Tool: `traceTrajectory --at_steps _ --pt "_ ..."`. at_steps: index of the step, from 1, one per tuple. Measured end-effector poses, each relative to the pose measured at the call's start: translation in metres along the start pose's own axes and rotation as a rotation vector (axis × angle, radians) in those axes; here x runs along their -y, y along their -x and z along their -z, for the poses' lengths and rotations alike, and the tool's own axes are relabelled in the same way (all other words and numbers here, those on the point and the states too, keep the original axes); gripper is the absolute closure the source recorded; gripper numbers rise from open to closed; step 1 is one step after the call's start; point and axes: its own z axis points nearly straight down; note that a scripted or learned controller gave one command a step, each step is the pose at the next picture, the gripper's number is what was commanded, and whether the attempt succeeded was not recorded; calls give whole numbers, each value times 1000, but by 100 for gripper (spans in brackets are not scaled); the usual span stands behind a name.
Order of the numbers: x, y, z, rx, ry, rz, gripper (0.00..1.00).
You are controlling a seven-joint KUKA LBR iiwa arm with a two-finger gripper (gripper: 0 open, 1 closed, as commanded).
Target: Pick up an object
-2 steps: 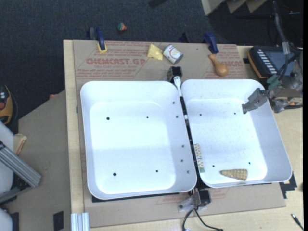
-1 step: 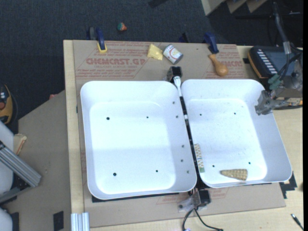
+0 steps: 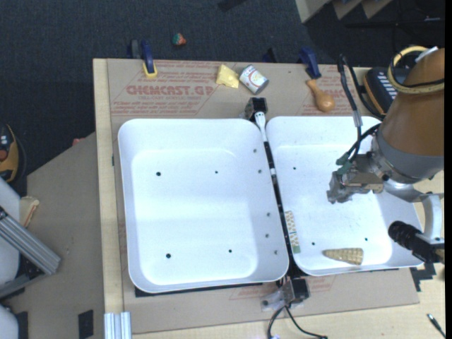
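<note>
Arm: gripper (image 3: 344, 188) hangs over the right bin (image 3: 311, 256); orange band above
Right bin: tan cone (image 3: 344, 256) near the front edge
Bench: yellow wedge (image 3: 227, 77) behind the left bin (image 3: 141, 260)

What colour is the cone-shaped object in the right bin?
Tan, with a waffle-like texture, seen in the camera view.

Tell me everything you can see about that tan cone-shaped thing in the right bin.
The tan cone looks like a waffle ice-cream cone, with a faint crisscross texture. It lies flat on its side on the floor of the right bin, near the front wall, wide end toward the right. Nothing touches it; the gripper hangs apart from it, farther back.
</note>
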Motion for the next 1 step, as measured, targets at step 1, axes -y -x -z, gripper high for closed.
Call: traceTrajectory --at_steps 1 --pt "-6 -11 135 4 28 -1 100"
